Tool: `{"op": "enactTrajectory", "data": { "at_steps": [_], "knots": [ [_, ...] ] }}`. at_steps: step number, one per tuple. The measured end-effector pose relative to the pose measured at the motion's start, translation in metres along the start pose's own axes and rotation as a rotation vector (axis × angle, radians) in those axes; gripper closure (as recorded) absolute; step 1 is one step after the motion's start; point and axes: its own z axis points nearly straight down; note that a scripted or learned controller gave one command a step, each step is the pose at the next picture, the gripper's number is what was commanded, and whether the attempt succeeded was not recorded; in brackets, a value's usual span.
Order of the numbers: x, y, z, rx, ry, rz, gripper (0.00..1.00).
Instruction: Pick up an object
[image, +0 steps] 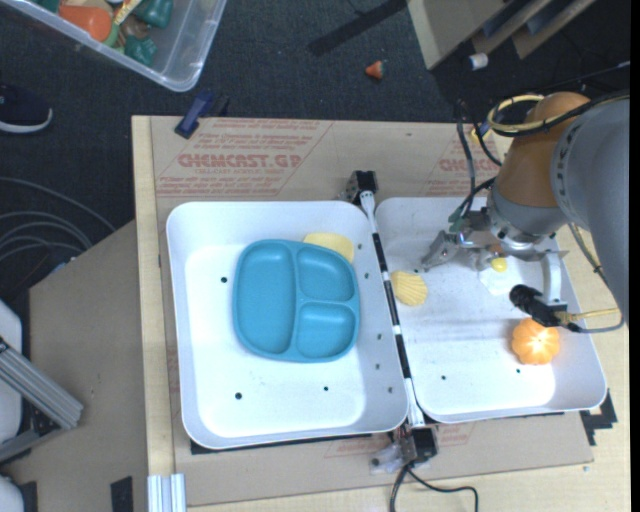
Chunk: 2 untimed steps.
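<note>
A robotics lab or test workshop is showing itself here: 2 shallow white bins (290, 420) are sitting side by side on a bench sheet of protective paper (250, 155) printed with a maker's name, over dark carpet (60, 150). Loose cables (40, 250) are trailing across the floor at the left, an aluminium rail (35, 385) is lying nearby, and a clear plastic tub (165, 35) of toy items is waiting at the top.

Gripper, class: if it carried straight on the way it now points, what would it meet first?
The gripper points down at the right bin's floor, so probably bare bin floor first. The small yellow object lies close beside it, though depth is unclear from this single slanted view.
</note>
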Motion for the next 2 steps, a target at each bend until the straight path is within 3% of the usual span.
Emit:
{"op": "enactTrajectory", "data": {
  "at_steps": [1, 2],
  "knots": [
    [0.0340, 0.0387, -0.0002, -0.001, 0.000, -0.001, 0.00],
    [0.0367, 0.0385, -0.0001, 0.001, -0.001, 0.000, 0.00]
  ]
}}
